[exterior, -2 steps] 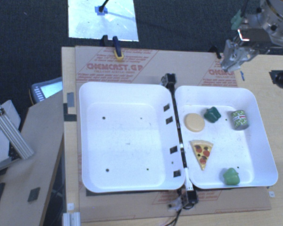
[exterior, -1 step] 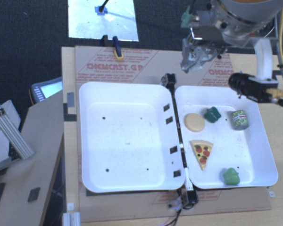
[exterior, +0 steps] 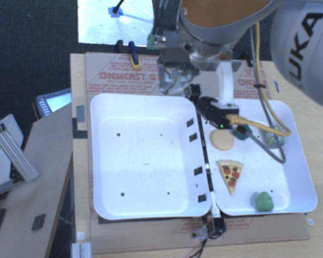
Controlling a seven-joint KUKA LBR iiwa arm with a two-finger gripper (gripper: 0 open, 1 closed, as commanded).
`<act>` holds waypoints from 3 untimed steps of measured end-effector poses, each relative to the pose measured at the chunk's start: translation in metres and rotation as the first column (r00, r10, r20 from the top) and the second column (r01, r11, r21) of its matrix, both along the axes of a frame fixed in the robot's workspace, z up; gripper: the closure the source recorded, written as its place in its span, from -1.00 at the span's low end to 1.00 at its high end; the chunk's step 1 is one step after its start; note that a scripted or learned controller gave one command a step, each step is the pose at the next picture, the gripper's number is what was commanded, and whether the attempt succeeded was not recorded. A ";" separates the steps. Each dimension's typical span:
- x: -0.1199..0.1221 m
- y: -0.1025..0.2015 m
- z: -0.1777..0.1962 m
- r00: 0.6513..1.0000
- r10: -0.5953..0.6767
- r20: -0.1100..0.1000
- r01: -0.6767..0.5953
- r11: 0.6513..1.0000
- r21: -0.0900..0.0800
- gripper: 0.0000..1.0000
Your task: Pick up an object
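In the right bin [exterior: 299, 165] lie a round tan cookie [exterior: 222, 140], a toy pizza slice [exterior: 231, 176] with red dots, and a green lump [exterior: 264, 201] near the front edge. A small teal piece [exterior: 240, 134] sits beside the cookie, partly under a yellow cable. A pale greenish item [exterior: 272, 139] lies further right, crossed by cables. My gripper [exterior: 175, 81] hangs over the back edge of the bench, above the far corner where the two bins meet, well behind all the objects. Nothing shows in it.
The left bin [exterior: 97, 160] sits beside the right one, with a black-clipped divider [exterior: 202, 160] between them. A black device with a green light [exterior: 218, 114] and yellow and grey cables [exterior: 264, 128] hang over the right bin's back. Cardboard lines the bench.
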State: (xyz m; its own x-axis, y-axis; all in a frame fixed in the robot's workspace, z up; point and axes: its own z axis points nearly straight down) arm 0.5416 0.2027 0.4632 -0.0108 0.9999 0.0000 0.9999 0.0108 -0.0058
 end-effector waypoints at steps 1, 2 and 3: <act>0.024 0.033 0.076 1.000 -0.003 0.016 0.003 1.000 0.005 1.00; -0.033 -0.020 0.073 1.000 -0.012 0.006 0.012 1.000 0.001 1.00; 0.002 0.034 0.071 1.000 -0.003 0.008 0.003 1.000 0.002 1.00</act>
